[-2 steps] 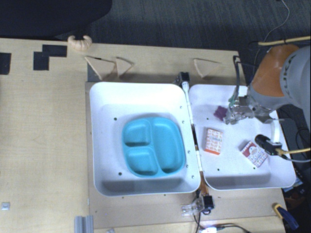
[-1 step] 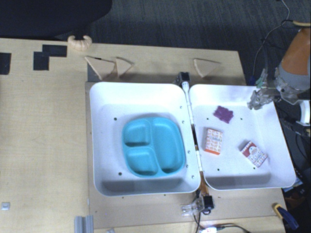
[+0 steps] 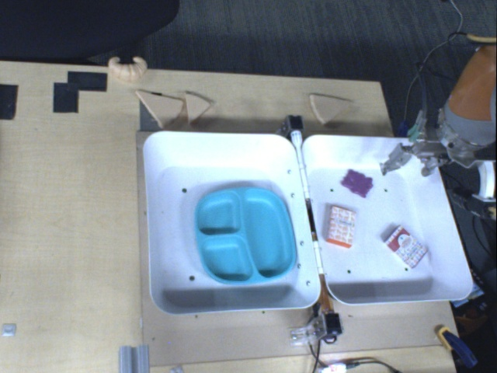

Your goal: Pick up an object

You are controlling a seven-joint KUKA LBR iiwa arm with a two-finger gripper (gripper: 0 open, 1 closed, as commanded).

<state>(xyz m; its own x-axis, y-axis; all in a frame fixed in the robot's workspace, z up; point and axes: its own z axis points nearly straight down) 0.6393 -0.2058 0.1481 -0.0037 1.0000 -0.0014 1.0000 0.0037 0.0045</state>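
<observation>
Holding blue tray: left bin

One fixed camera, high over the bench, looking down at a slant.

It takes in both white bins: the left bin sits well left of the gripper, the right bin lies just below and left of it. The arm enters from the right edge. The far bench edge runs along the top; the view stands well back, not close.
</observation>
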